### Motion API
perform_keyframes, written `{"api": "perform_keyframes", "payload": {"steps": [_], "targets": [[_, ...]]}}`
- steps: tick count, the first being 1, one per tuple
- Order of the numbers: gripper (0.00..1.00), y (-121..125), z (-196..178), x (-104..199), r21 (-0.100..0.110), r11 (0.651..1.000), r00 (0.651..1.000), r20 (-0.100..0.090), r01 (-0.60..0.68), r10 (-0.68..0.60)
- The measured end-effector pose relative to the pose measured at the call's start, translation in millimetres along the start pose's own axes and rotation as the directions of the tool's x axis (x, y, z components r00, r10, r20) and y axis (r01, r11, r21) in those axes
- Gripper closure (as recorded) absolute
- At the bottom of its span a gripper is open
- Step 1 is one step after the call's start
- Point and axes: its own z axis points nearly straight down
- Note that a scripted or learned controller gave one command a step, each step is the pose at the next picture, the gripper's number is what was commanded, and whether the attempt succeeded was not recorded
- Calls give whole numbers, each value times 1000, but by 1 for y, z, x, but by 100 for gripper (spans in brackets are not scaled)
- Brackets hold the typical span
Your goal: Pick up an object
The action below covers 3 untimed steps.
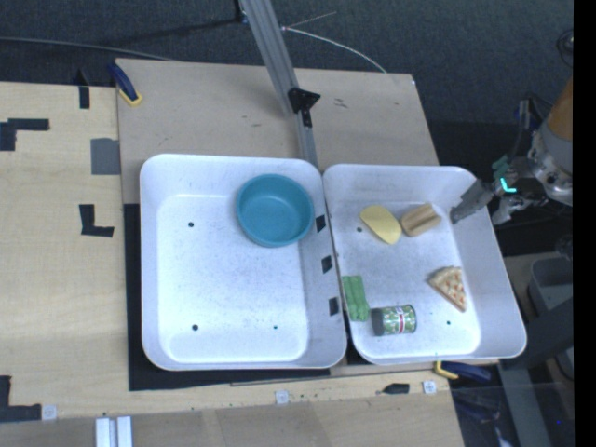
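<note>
White bins side by side, nothing picked yet: every candidate object sits flat on a bin floor, so the task reads as still at the approach stage. Gripper is at the right bin's far-right rim, hanging just over the edge, dark fingers pointing left into the bin; nothing between them. The spread I can't tell from this angle, blurred and too small. Closest thing to it is the tan block, just left of the tip and slightly nearer the camera, apart from it, not touching. Yellow piece lies just left of the block, the two about touching. Pizza-slice toy is nearer the camera along the right wall, clear of the others. Small can lies on its side near the near edge, with the green strip beside it at the bin's left wall. Blue bowl sits upright in the left bin, far-right corner, well away from the gripper. My guess: tan block is the target, given proximity. Left to do: move in over it, descend, close, lift. Risk: the yellow piece crowds one side of the block, so a finger could land on it.
</note>
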Motion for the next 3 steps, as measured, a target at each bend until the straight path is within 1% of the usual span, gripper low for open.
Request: {"api": "perform_keyframes", "payload": {"steps": [1,2,3], "targets": [[0,0,-1,0,-1,1000,1000,0,0,0],[0,-11,52,0,4,1000,1000,0,-1,1],[0,-9,116,0,6,1000,1000,-1,0,0]]}}
